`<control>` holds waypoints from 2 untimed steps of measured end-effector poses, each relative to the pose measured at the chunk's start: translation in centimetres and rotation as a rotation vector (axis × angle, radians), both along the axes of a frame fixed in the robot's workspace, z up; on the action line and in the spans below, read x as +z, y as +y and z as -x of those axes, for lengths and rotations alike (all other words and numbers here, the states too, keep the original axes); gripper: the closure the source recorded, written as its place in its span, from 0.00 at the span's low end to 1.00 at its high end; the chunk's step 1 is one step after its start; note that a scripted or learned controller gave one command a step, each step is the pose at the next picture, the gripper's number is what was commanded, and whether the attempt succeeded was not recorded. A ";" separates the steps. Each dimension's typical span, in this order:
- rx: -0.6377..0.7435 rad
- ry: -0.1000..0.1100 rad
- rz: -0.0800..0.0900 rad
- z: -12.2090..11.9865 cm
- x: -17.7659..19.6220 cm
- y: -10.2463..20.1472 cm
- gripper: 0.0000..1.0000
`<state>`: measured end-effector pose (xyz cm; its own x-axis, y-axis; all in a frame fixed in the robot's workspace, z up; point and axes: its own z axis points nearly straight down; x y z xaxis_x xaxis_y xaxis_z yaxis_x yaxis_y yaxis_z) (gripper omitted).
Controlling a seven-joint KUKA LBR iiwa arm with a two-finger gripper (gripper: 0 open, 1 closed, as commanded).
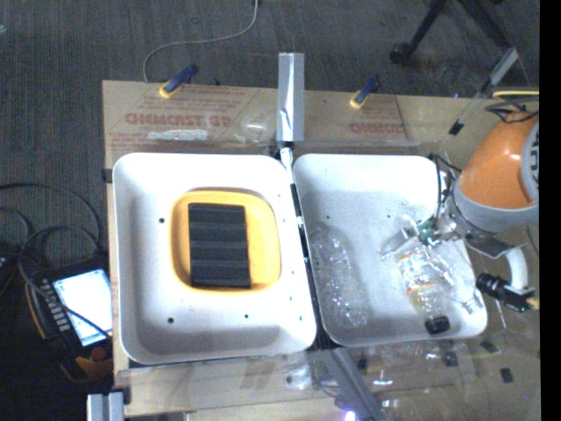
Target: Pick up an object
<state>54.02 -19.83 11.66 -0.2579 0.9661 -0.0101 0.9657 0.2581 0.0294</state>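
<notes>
Camera view puts a clear plastic bottle (429, 279) in the right bin (368, 182), near its right wall: probably light, crushy and slick, so I'd grab across the body, not the dark cap. Another clear bottle (337, 274) lies left of it, well apart, and a yellow tray with a black insert (223, 239) fills the left bin (140, 235). The arm (500, 178) hangs over the right rim, and I can't tell what the gripper is doing.

The arm (501, 178) shows a rounded, glossy orange band with a pale grey shell beside it; a grey collar sits beneath the orange; thin dark cables (444, 191) loop by its left edge.
</notes>
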 end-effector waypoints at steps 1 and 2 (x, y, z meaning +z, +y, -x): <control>-0.150 0.010 0.001 -0.7 -0.9 -0.5 1.00; -0.155 0.031 -0.004 -0.2 9.9 7.9 1.00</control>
